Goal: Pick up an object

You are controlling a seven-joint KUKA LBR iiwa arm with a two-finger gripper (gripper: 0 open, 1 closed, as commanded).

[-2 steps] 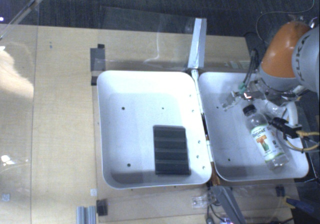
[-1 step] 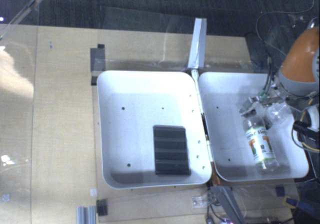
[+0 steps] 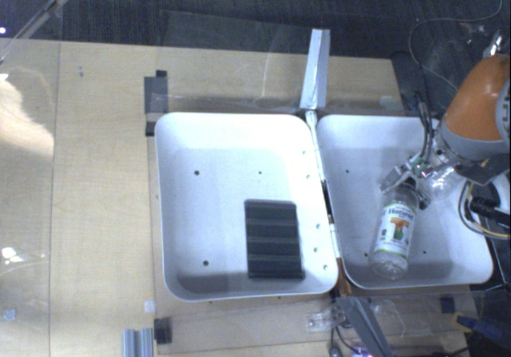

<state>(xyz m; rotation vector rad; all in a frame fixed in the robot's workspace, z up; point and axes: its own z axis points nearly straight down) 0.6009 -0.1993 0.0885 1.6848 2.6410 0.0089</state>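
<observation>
while one bottle [image 3: 394, 237] lies right, one black block [image 3: 273, 239] (ridged) lies left.

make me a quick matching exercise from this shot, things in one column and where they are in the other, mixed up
Things:
1. black ribbed rectangular block
2. clear plastic bottle with a green and orange label
3. two-finger gripper

Places:
A. lying in the right white bin
B. above the bottle's upper end
C. in the left white bin, towards its near edge

Pairs: 1-C, 2-A, 3-B
</observation>
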